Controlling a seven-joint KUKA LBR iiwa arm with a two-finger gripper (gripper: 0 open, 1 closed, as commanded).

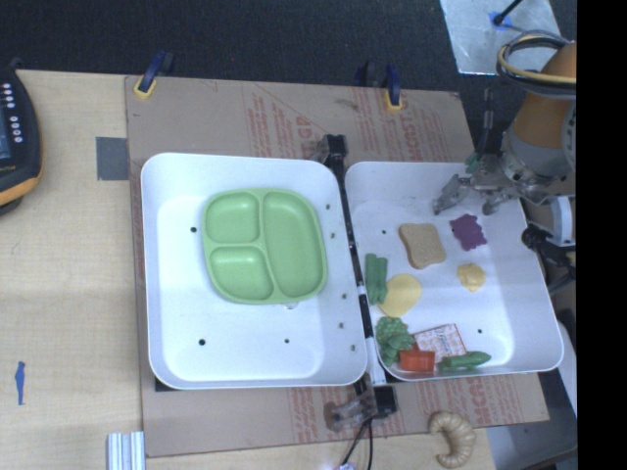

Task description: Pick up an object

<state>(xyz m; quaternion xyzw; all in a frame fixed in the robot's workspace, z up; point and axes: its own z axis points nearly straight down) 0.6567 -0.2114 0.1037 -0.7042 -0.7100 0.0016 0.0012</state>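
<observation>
The end effector hangs over the far part of the right bin, close to its far rim, with its fingers spread apart and nothing between them. The arm comes in from the right, over the bin's far right corner.

Just in front of the end effector lies one purple piece, the nearest thing to it. To the left of that piece is one tan slice. Further toward the near side is one small yellow lump, and to the left of it a bigger yellow piece that touches one green strip along the bin's left wall. Between the end effector and these things the white floor is bare, so there is free room directly below it and toward the left wall.

The near edge, the side most far from the end effector, is crowded: one green leafy piece, one red piece, one red-and-white packet and one long green pod lie packed together against the rim.

The left bin, well apart to the left of the end effector, holds one green plate with three compartments; wide free floor is around it.

Outside the bins, one tan curled thing lies on the bench beyond the right bin's near rim.
</observation>
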